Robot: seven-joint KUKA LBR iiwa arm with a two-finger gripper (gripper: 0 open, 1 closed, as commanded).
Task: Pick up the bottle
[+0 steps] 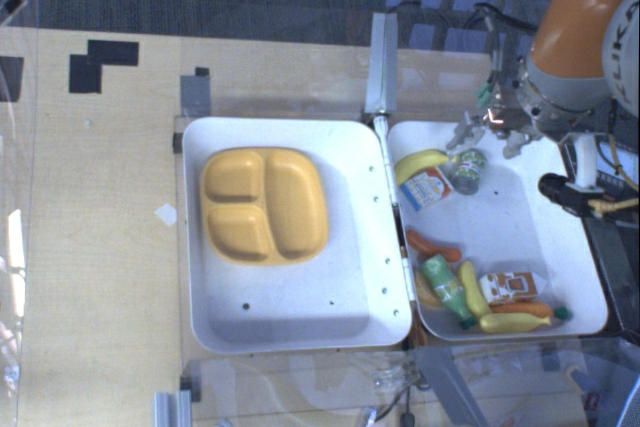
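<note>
Near the right bin's (pixel 575 245) front edge lay the green bottle (pixel 447 288), on its side among toy food. Farther back, the gripper (pixel 492 137) hung with fingers spread, holding nothing, above a can (pixel 467 171).

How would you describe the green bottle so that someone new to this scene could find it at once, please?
Look in the right-hand white bin, toward its near left corner. There the green bottle lies on its side among a carrot and a yellow banana-like piece. It is the only green, bottle-shaped thing in that pile of orange and yellow toys.
</note>
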